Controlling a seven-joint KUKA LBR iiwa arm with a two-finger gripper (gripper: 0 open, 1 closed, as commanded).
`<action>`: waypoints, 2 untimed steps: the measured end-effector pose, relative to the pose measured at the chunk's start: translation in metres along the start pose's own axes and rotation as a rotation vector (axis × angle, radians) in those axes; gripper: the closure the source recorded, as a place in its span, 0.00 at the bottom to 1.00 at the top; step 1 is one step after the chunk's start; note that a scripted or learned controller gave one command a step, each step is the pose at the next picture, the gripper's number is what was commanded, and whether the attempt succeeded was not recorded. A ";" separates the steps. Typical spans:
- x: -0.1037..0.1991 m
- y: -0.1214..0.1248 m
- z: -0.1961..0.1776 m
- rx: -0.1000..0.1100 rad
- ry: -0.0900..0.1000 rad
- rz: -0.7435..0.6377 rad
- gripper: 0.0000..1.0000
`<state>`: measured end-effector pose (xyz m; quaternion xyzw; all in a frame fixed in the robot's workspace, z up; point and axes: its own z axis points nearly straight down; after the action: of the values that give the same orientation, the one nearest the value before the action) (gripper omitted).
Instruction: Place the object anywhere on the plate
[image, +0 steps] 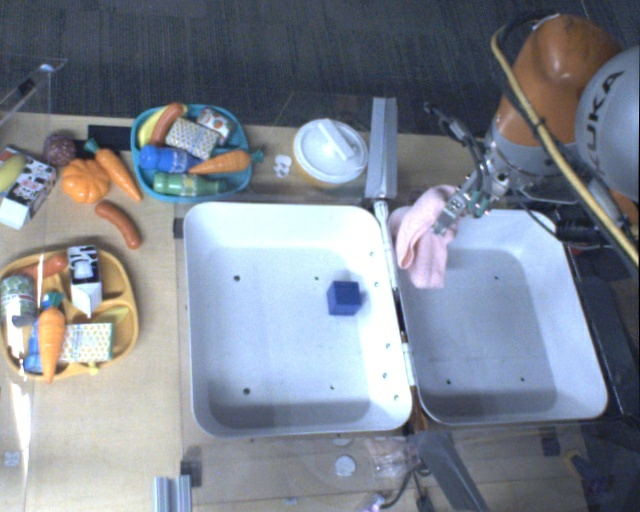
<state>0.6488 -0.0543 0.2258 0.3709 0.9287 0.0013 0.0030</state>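
A pink cloth (424, 243) hangs over the upper left corner of the right bin (520, 380), next to the divider between the bins. My gripper (461, 207) is at the cloth's upper right edge and is shut on it, so the fabric droops down and left from the fingers. A small blue cube (345, 297) lies near the middle of the left bin (250, 390). A yellow plate (124, 305) loaded with toy food sits on the bench at the far left.
Behind the left bin stand a blue bowl (150, 185) of toy vegetables and a white lidded bowl (330, 150). A toy pumpkin (82, 181), carrot and sausage lie on the bench at the upper left. A metal bar (378, 150) stands behind the bins.
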 end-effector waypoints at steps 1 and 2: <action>0.046 0.039 -0.003 0.000 0.001 -0.401 1.00; 0.082 0.060 -0.001 -0.002 0.001 -0.763 1.00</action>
<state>0.6303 0.0458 0.2266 -0.0014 1.0000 0.0010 0.0030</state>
